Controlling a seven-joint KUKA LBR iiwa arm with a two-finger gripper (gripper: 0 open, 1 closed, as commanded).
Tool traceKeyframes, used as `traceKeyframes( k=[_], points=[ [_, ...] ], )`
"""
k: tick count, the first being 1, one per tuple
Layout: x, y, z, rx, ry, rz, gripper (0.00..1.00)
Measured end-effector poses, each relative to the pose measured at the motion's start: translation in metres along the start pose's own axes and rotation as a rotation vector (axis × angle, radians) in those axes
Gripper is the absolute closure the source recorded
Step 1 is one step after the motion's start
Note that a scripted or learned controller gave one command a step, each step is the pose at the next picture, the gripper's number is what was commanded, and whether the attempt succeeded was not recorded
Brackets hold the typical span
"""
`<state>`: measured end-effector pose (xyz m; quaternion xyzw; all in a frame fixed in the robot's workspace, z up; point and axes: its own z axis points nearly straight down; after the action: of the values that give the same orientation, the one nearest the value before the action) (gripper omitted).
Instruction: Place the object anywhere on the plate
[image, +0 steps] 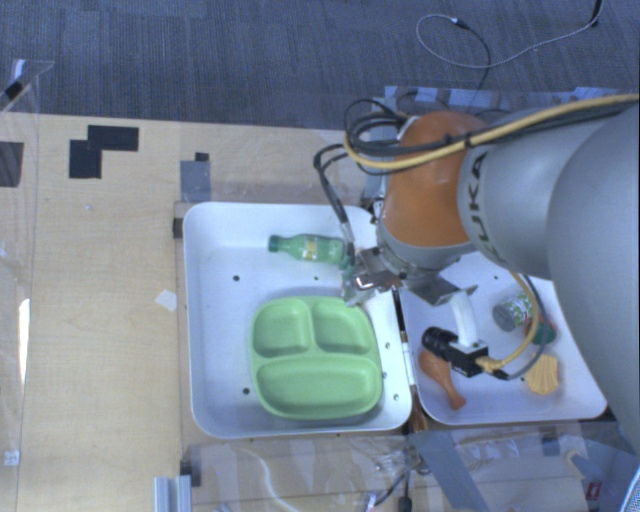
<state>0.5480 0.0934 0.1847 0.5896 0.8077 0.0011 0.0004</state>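
Bottle, clear green, lies sideways behind green plate.

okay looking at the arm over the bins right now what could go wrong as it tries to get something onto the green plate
1. The green bottle lies on its side near the left bin's back wall; a nudge could probably roll it away instead of lifting it.
2. The gripper sits close to the green plate rim, so a low sweep might shove the plate.
3. Loose cables hang by the wrist and could snag.

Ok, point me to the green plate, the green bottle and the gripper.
green plate (315, 380): camera view, large front compartment.
green bottle (305, 246): camera view, middle of its body.
gripper (362, 285): camera view, at its tip.
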Motion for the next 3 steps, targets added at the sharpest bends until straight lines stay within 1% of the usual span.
traceKeyframes(
  k=[1,2,3],
  points=[
    [-0.055,-0.053,-0.025,0.0,-0.001,0.417,1.0],
    [-0.031,-0.02,-0.001,-0.003,-0.001,-0.339,1.0],
    [-0.031,-0.02,-0.001,-0.003,-0.001,-0.338,0.0]
  ],
)
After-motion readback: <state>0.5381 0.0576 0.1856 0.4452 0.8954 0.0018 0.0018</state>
